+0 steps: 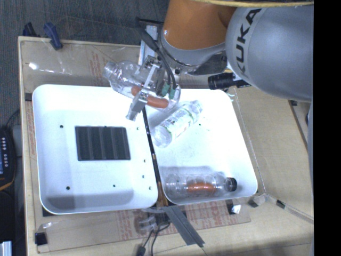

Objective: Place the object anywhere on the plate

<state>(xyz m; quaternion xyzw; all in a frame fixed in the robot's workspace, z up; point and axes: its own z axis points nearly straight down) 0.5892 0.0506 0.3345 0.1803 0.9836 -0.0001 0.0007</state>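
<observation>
My gripper (145, 92) hangs over the back of the divider between the two bins. It is shut on a clear plastic bottle (121, 79) with an orange-red band. The bottle is lifted and tilted, and its body sticks out to the upper left of the fingers (136, 109). The plate (103, 143) is a dark ribbed rectangle lying flat in the middle of the left bin (48, 116), below and to the left of the gripper.
Two more clear bottles lie in the right bin (240, 143): one (178, 122) slanted near its centre, one (200, 184) with an orange label along the front wall. The big grey arm and its orange band (197, 15) overhang the back right. A blue clamp (52, 35) sits at the bench's back left.
</observation>
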